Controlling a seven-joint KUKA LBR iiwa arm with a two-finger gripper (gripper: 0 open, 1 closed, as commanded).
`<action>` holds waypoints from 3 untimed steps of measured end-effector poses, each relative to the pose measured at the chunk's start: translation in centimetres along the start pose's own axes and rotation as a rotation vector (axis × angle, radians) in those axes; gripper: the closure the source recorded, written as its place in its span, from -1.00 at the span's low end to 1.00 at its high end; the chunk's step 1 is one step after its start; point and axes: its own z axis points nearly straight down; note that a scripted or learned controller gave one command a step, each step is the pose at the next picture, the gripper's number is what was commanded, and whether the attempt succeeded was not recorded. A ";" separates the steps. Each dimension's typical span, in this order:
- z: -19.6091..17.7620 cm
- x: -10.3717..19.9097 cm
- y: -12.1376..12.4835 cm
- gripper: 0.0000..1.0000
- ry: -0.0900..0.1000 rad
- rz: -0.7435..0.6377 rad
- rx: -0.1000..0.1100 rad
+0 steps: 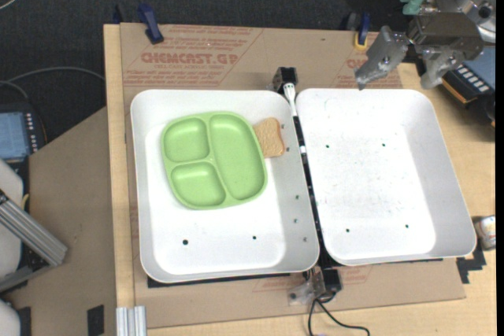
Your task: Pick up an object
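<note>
The left bin (157,248) holds a green divided plate (213,160) with a tan cracker (271,138) touching its right rim. The gripper (381,59) hovers beyond the right bin (386,177); its opening is unclear. Flat against the plate, the cracker could slip or crack.

The arm (465,4) is cut off by the right edge.

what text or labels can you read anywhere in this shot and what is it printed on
"CHEMCAST GP" or close to it, in red; the letters are blurred, so the reading is unsure. It is printed on the brown board behind the left bin.
More red print on the same board behind the right bin and along the board's front edge: too small and blurred to read.
No readable text on the green plate.
</note>
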 end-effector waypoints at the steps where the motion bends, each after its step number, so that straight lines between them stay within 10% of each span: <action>1: 6.9 6.3 0.1 -1.00 -0.003 0.011 0.008; 2: 5.4 6.0 0.2 1.00 -0.002 0.017 -0.003; 3: 5.9 7.3 0.1 1.00 -0.003 0.017 0.002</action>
